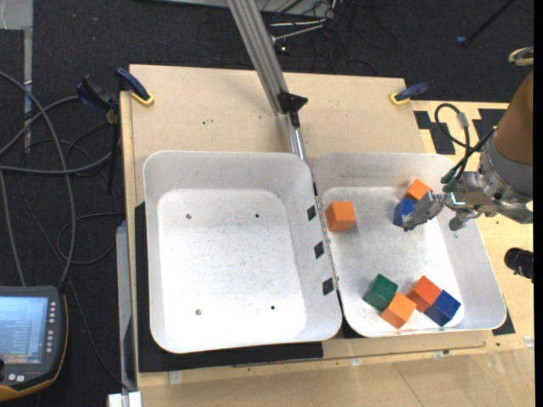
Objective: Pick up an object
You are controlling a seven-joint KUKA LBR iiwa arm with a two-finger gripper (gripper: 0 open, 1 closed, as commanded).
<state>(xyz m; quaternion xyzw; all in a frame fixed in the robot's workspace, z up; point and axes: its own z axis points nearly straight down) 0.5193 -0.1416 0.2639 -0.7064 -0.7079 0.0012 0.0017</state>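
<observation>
My gripper (415,217) reaches leftward into the right bin (475,253), beside a blue block (402,213); finger state unclear.

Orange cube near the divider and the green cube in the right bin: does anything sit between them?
No. In the camera view, bare white bin floor separates the orange cube from the green cube.

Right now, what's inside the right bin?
In the right bin: a lone orange block, a green block, two orange blocks, a blue block, and an orange-and-blue pair at the gripper. The gripper covers part of that pair.
</observation>
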